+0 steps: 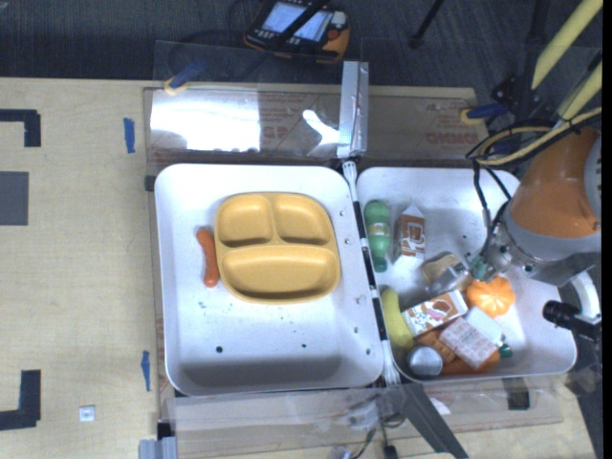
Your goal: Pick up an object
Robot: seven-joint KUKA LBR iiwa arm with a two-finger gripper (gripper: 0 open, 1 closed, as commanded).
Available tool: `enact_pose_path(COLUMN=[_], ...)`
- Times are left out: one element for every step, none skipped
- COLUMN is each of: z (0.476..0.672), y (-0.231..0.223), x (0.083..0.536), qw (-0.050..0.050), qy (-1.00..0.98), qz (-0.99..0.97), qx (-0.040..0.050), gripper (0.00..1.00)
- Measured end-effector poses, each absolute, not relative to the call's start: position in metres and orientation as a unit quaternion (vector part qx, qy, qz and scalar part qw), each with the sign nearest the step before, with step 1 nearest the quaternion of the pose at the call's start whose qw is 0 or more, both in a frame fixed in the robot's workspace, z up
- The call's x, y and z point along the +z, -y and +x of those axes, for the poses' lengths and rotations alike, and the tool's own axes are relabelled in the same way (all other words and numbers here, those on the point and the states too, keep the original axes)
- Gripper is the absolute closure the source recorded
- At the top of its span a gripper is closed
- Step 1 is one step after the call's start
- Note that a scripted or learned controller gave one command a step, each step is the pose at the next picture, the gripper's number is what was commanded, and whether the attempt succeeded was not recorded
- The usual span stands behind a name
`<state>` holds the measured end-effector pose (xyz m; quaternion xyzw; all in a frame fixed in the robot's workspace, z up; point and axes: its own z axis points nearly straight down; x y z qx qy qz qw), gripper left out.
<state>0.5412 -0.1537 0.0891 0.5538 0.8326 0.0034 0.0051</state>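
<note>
Camera view, slanted down over both bins. Arm (553,199) reached in from the right, low over the right bin (449,182). Gripper (481,268) sat among the clutter, its tip partly masked by the wrist; whether the fingers were spread or pressed together could not be told.

Just below the gripper: an orange fruit (491,296), touching or nearly so. Just to its left: a crumpled grey-brown packet (442,269). Further left: a green bottle (377,229) and a small brown carton (412,234). Below and left: a red-and-white box (435,314), a yellow banana-like piece (392,316).

Well to the left, in the other bin (182,285): a yellow divided tray (277,247), an orange carrot-like piece (208,256) beside it.

Progress, as judged: approach made, possibly at the grasp itself. Nothing seen lifted; the closing and the raise appeared left to do.
</note>
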Motion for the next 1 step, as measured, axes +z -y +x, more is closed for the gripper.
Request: enact_pose_path(z=[0.4859], y=[0.2035], x=[0.0886], qw=[0.004], qy=[-0.785], qz=[0.619], qx=[0.0047], gripper=[0.00])
